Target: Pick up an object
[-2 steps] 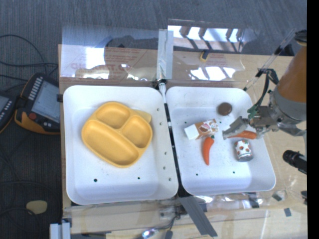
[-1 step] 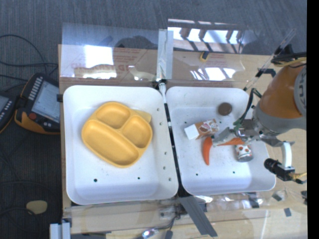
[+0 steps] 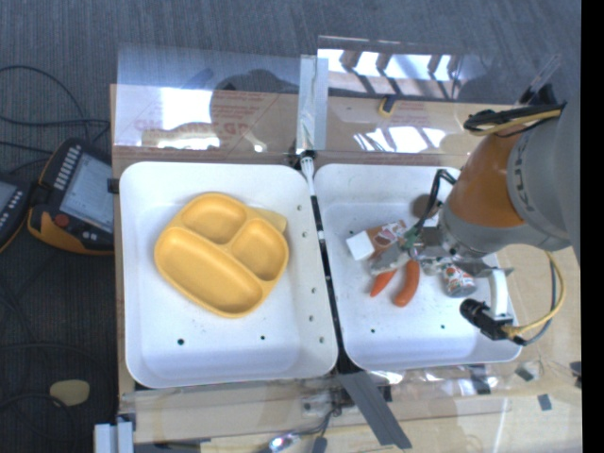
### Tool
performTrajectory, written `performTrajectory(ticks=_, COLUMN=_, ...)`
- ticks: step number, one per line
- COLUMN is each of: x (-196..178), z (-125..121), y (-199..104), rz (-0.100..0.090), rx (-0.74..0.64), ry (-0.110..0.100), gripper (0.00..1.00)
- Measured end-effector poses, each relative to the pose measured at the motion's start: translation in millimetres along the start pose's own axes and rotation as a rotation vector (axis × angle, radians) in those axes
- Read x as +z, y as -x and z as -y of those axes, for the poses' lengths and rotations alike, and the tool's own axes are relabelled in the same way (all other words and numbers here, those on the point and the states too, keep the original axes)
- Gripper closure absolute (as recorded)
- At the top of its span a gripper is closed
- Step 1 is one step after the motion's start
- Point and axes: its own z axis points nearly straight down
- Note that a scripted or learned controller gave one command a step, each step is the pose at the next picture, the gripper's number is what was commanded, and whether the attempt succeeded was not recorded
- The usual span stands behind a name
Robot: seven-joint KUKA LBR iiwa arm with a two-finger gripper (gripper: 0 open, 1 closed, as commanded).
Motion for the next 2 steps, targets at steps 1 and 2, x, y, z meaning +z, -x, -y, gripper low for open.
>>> performTrajectory(ticks=1, x=-9.7, z=-0.8, y=-0.7, rz=-0.002, rx=-0.001, ry=0.001, gripper=1.00)
performTrajectory(ticks=2, x=-116.5, z=-40.8, y=-67.0, rz=0.000, rx=0.002, ry=-0.014, gripper=1.00)
